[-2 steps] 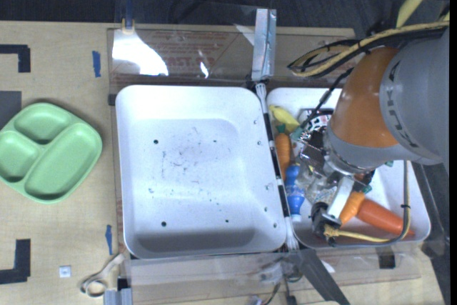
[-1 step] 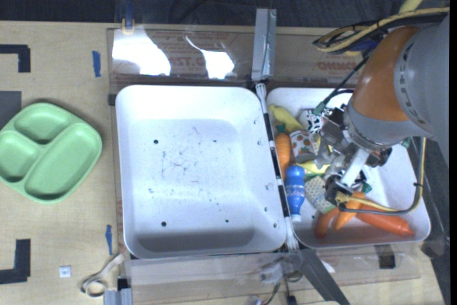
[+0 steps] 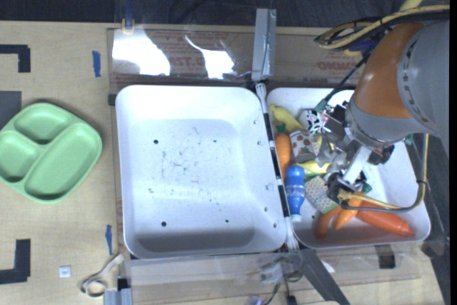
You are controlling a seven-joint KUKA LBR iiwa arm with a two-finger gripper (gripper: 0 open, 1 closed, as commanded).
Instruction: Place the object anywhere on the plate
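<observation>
Picking stage, as judged. A single object should be isolated from the right bin (image 3: 421, 211) clutter: the carrot (image 3: 382, 222) at the front edge looks least crowded. Lift should be confirmed before travel across the left bin (image 3: 136, 111) to the green plate (image 3: 48, 152) on the desk (image 3: 57, 46).

Arm reaches in from the right, wrist bent down; claw (image 3: 341, 183) set low among the items. Claw state cannot be told.

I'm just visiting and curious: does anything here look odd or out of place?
The green plate sits off on the bench, outside both bins, while the toys, carrots and a blue bottle among them, lie jumbled in the right bin.
</observation>
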